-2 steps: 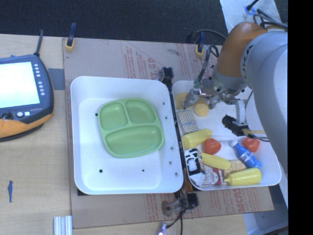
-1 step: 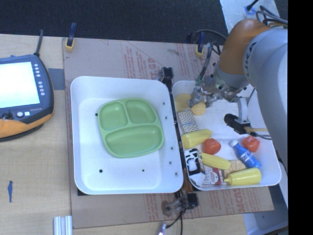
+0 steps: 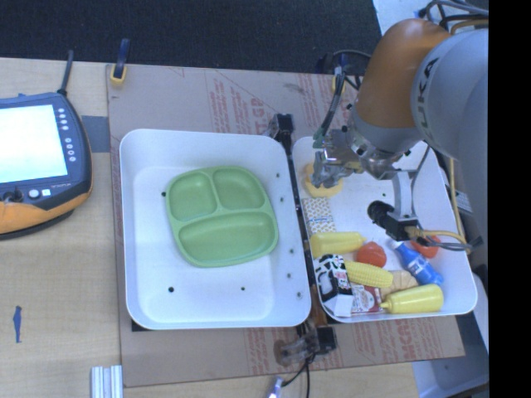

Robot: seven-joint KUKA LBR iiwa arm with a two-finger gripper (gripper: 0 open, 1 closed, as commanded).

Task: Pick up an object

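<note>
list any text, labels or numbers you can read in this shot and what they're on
"KUKA", only partly legible, runs down the grey arm.
Red print on the cardboard sheet under the bins: too blurred to read.
Black and white packet in the right bin: print too small to read.
Teach pendant screen: glare, nothing legible.
</note>
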